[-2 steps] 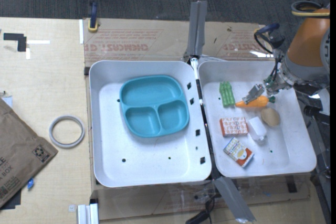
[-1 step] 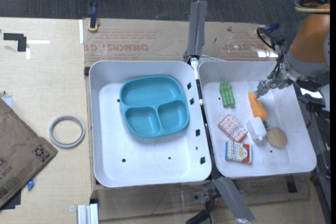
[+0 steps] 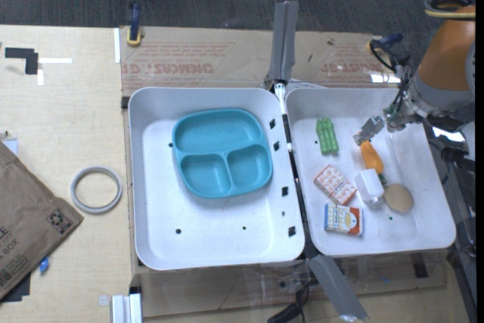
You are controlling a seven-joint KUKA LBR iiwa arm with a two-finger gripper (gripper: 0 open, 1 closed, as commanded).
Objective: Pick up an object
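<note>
Reaching in from the right, grey arm [image 3: 446, 64] with orange band bent down over the right bin [image 3: 423, 234]. Pincer [image 3: 370, 131] hanging low just above the carrot [image 3: 370, 156], near the bin's middle; open or closed, cannot tell from this slant. Nothing seen between its tips.

Carrot: small, orange, lying lengthwise, its lower end touching a white block [image 3: 369, 185]. Right of the block, touching it, a round tan bun [image 3: 398, 198]. Left of the carrot, a pink checkered packet [image 3: 334, 184]; below that packet, a small box [image 3: 343, 219] with blue, yellow and red print. Up and left of the carrot, a green ridged vegetable [image 3: 327, 135] lying upright along the bin floor, well apart from the pincer.

Left of the carrot's bin, the left bin [image 3: 147, 238], holding a teal divided plate [image 3: 223, 153] with three compartments. Further left on the desk [image 3: 60, 110], a tape ring [image 3: 96, 188] and a brown cardboard sheet [image 3: 26, 223].
</note>
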